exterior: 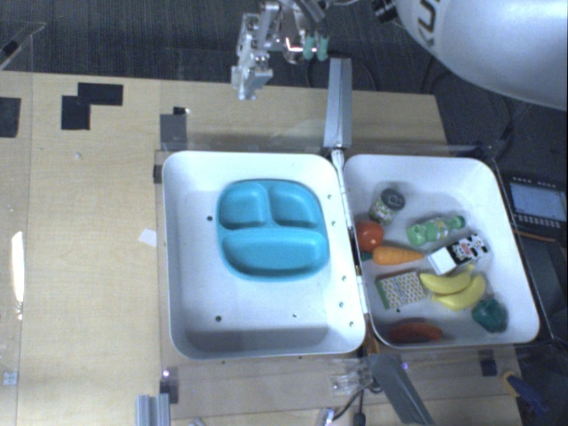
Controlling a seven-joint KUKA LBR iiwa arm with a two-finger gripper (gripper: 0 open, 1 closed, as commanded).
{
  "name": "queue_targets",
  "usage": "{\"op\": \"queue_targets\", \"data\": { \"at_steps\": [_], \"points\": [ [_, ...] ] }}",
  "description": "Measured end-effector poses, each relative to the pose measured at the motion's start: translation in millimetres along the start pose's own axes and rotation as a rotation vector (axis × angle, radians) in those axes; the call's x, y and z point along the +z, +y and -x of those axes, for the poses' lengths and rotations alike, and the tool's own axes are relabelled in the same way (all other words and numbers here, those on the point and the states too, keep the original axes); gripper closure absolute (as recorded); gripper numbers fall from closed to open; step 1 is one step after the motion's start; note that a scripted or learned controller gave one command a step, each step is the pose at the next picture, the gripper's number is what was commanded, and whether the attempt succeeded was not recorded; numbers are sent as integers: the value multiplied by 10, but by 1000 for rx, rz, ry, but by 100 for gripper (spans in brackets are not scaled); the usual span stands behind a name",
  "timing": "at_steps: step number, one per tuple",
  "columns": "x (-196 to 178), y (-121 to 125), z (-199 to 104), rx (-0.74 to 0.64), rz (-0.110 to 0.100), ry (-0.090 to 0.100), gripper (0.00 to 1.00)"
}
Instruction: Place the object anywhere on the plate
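A blue plate [271,229] with three compartments lies in the middle of the left white bin [191,327]. The right bin [524,327] holds several small objects: a red tomato [369,235], an orange carrot [397,256], a green bottle [435,230], a yellow banana [454,289] and a grey round can [388,202]. My gripper [250,82] hangs high beyond the far edge of the left bin, well away from both the plate and the objects. I see nothing in it.
Also in the right bin are a white black-spotted box [461,254], a checkered card [399,288], a teal piece [489,313] and a dark red item [414,331]. A metal post [338,105] rises behind the seam between the bins.
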State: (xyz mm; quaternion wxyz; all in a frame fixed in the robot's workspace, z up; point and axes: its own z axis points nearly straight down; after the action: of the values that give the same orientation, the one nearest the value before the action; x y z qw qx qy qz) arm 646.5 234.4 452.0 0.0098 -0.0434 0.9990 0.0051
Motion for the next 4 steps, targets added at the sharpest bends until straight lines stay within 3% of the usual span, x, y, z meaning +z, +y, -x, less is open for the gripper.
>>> {"op": "queue_targets", "data": {
  "at_steps": [1, 4],
  "points": [
    [144, -2, 180, 39, -5, 9, 100],
    [-283, 14, 213, 36, 7, -23, 100]
  ]
}}
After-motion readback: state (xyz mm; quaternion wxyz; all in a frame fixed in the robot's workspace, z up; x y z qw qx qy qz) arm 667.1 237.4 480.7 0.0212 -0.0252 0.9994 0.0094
